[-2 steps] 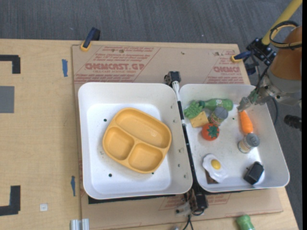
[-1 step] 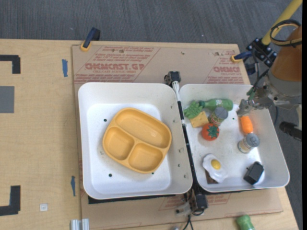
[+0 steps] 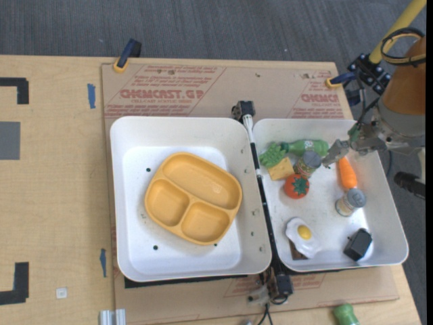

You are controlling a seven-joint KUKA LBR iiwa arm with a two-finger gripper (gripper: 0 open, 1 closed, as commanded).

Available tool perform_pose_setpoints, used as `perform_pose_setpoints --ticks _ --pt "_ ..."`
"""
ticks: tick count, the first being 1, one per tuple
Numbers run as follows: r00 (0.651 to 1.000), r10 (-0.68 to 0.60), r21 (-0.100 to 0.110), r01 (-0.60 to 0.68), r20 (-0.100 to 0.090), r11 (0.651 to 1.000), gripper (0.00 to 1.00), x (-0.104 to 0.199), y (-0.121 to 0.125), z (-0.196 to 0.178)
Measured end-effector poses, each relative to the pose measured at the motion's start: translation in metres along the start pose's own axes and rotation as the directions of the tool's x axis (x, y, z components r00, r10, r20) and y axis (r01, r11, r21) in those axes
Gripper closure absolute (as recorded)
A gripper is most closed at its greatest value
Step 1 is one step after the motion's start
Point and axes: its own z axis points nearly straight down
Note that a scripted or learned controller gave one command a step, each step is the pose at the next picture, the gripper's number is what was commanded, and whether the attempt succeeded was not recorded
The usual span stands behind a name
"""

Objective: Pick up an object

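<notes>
The arm reached in from the worktop's right edge, and its hand (image 3: 342, 151) hung low over the far part of the right bin (image 3: 396, 246), just above the orange carrot (image 3: 347, 173). Whether the hand was spread or pressed together could not be told; nothing showed pinched in it.

The pickable things lay bunched in that right bin, probably because it served as the source. A green bottle (image 3: 304, 145) lay along the far wall beside a green leafy piece (image 3: 272, 156), with a yellow cheese wedge (image 3: 281, 168) and a red tomato (image 3: 296, 186) just nearer. A small tin can (image 3: 348, 202) sat near the carrot, a fried egg toy (image 3: 301, 234) and a black block (image 3: 358, 244) toward the near wall.

The left bin (image 3: 128, 181) carried only a yellow divided tray (image 3: 193, 198), likely meant to receive things.

Both bins rested on a printed cardboard sheet (image 3: 169, 87) clamped to a pale wooden worktop (image 3: 54, 181), with grey carpet (image 3: 203, 12) beyond its far edge.
</notes>
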Motion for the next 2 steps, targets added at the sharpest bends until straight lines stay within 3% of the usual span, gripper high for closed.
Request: perform_pose_setpoints --ticks 1,2 --pt "0.999 -0.052 -0.009 0.052 0.005 0.999 0.00 -0.025 -0.017 0.044" --pt "0.996 -0.088 -0.025 0.088 0.016 0.996 0.00 -0.023 -0.030 0.047"
